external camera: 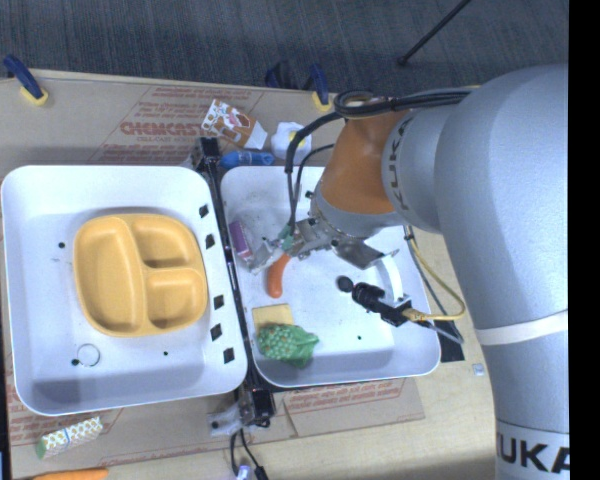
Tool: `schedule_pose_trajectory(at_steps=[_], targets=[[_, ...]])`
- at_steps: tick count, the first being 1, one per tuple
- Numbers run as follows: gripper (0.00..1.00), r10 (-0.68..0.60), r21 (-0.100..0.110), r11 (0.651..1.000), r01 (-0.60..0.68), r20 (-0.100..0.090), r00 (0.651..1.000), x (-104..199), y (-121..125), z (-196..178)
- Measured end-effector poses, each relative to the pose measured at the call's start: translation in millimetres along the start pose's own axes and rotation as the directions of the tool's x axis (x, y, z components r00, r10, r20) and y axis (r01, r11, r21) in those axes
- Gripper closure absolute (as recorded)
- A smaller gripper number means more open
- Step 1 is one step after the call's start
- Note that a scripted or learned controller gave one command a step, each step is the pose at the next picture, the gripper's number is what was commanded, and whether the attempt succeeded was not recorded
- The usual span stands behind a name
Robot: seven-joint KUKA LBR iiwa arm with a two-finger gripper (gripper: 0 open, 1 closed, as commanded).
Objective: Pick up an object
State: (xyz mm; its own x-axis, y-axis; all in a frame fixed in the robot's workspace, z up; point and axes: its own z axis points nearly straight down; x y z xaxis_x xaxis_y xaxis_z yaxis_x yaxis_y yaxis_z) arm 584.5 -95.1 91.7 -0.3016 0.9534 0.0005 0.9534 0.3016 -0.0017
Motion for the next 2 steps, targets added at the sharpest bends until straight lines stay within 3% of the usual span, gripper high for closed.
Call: schedule_pose_trajectory(at_steps=[1,2], targets=[[1.0,-0.004,0.001,1.0,0.004,0.0,1.0,0,0,-10],[1.0,-0.205,0.001,0.979,0.205,-0.001,0.979,54,-41,-100]])
